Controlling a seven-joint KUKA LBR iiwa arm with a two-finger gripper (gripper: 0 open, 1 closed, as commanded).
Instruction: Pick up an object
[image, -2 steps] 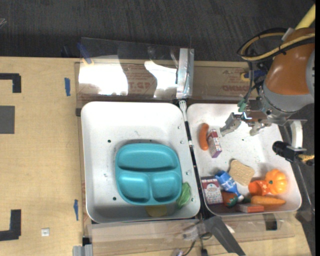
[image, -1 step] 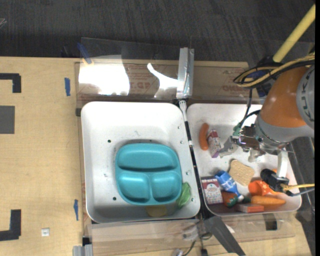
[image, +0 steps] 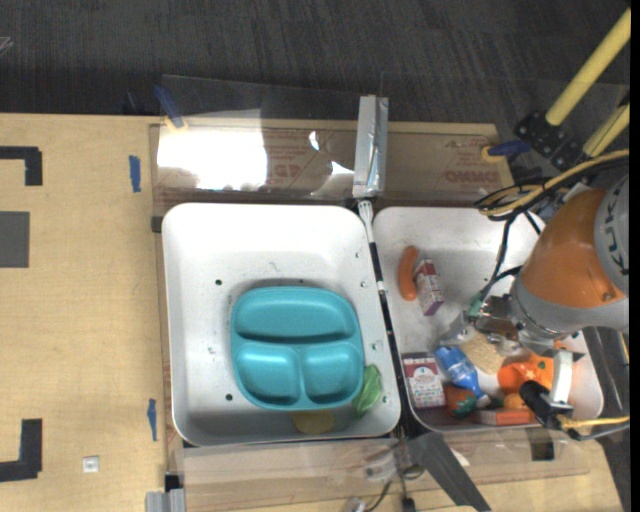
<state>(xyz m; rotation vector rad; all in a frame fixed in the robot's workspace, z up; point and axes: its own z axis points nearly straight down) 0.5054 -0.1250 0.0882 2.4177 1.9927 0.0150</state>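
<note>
The claw (image: 487, 324) hung over the right bin (image: 455, 232), just above the clutter along that bin's near side; whether it was open or closed could not be told. Closest to it lay a blue bottle (image: 459, 368), with a red-and-white carton (image: 424, 382) beside the bottle, and an orange oblong item (image: 408, 273) and a small packet (image: 430, 285) farther back. The left bin (image: 200, 260) held a teal divided tray (image: 295, 340) with a green item (image: 369, 390) touching its near right corner.

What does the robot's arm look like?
The arm is round and chunky. It is grey, with a big rounded orange band above the wrist. Thin black cables loop beside it.
</note>
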